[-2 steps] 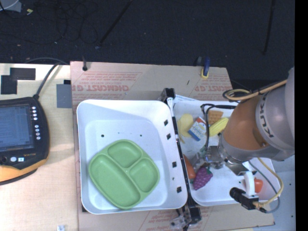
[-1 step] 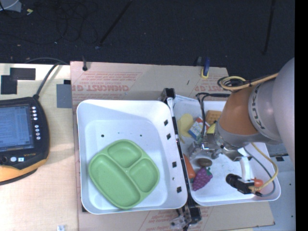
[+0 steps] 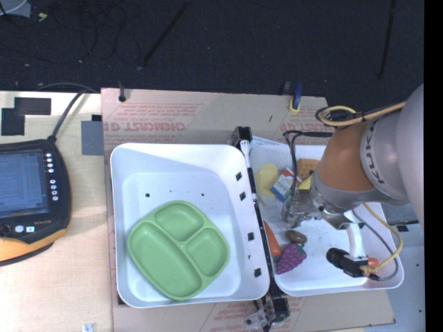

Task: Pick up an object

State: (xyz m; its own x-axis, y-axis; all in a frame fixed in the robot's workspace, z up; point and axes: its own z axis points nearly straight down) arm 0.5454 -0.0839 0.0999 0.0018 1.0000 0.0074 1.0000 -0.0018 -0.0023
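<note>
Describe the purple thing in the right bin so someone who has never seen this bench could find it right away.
Start at the right bin, the one the arm reaches into. Near its front left corner, close to the divider between the bins, lies a bunch of toy grapes. It sits beside an orange carrot and below a small brown piece; it alone is purple and knobbly.

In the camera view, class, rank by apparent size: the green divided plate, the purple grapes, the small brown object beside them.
Largest to smallest:
1. green divided plate
2. purple grapes
3. small brown object
</note>
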